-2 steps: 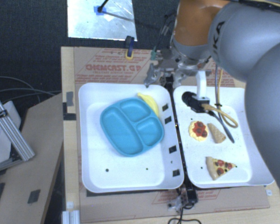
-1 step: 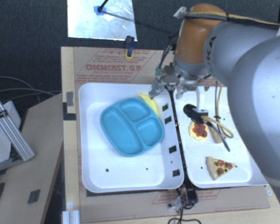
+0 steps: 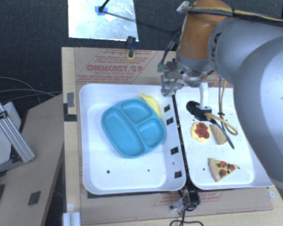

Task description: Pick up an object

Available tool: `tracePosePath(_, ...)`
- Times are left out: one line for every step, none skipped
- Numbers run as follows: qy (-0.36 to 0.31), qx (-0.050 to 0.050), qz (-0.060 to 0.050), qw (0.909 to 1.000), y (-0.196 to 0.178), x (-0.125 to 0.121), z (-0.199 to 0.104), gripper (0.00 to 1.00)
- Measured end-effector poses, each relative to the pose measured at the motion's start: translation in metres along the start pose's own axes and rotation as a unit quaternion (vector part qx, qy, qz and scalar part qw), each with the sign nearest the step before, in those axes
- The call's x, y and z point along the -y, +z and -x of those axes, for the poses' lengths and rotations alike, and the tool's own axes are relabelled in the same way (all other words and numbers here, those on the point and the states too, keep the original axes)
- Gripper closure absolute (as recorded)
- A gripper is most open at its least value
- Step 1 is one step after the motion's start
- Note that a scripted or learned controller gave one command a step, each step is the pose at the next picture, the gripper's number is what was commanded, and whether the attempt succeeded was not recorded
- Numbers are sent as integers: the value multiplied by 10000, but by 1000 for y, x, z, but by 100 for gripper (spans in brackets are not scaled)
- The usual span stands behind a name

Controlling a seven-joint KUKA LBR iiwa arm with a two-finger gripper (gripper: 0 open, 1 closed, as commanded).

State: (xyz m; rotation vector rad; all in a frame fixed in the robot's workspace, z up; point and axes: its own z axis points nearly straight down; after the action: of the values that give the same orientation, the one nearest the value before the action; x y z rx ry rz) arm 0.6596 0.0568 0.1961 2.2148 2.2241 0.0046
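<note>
Pizza slice [image 3: 221, 168] lies in the right bin [image 3: 245, 180], crust toward the divider, well below the gripper [image 3: 171, 86] hovering at the bins' top edge; whether the claw is open cannot be told.

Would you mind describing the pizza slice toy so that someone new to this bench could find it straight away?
Look at the right bin of the two white bins, the one under the grey arm. The pizza slice lies near its front edge, in front of the small round pizza. It is the only wedge shape there: a triangle with red spots and a tan crust end, apart from the other toys.
</note>
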Motion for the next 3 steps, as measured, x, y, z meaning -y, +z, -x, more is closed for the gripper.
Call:
tracePosePath(-13,-3,14,10000,-11,-1,0,100)
tracePosePath(21,-1,-43,10000,13,59,-6,100)
tracePosePath(27,1,41,10000,-205,107,44,100)
